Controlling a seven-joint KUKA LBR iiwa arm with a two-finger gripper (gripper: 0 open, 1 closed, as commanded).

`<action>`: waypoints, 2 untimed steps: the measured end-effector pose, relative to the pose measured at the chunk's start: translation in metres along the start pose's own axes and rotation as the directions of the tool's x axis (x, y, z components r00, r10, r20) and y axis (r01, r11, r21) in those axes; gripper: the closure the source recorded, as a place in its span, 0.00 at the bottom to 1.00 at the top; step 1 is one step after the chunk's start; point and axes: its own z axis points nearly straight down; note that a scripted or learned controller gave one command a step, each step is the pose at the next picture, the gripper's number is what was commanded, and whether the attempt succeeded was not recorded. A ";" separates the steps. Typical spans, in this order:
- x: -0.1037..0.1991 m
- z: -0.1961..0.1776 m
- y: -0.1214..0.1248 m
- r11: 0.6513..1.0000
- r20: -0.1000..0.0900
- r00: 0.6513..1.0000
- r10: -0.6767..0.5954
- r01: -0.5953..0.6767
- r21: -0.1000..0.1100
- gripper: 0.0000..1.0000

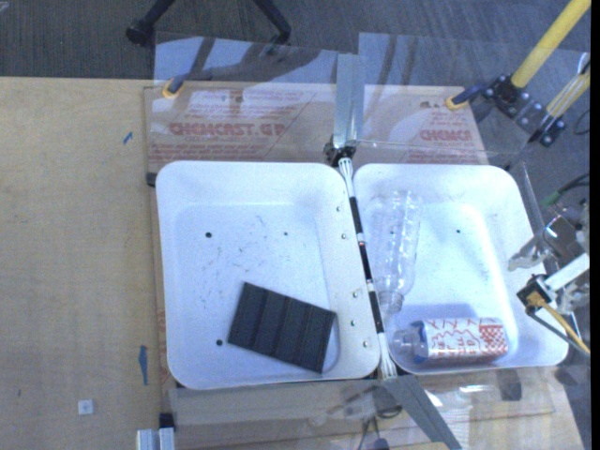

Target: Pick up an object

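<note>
A dark grey ribbed rectangular block [281, 327] lies flat in the front part of the left bin [187, 204]. In the right bin [487, 204], a clear plastic bottle [395, 247] lies along the left wall. A second bottle with a red and white label [453, 339] lies on its side by the front wall. My gripper [547, 275] hangs over the right rim of the right bin, at the view's edge, apart from all three objects. Nothing shows in its grasp.
A metal divider [361, 251] runs between the two bins. Clear plastic panels [244, 111] stand behind them. A yellow pole with clamps [539, 50] sits at the back right. The wooden bench [66, 251] stretches to the left.
</note>
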 end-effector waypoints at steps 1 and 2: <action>0.035 -0.112 -0.045 0.980 0.001 0.980 0.197 -0.197 -0.002 0.00; 0.097 -0.010 -0.115 0.957 0.003 0.957 0.289 -0.289 0.001 0.00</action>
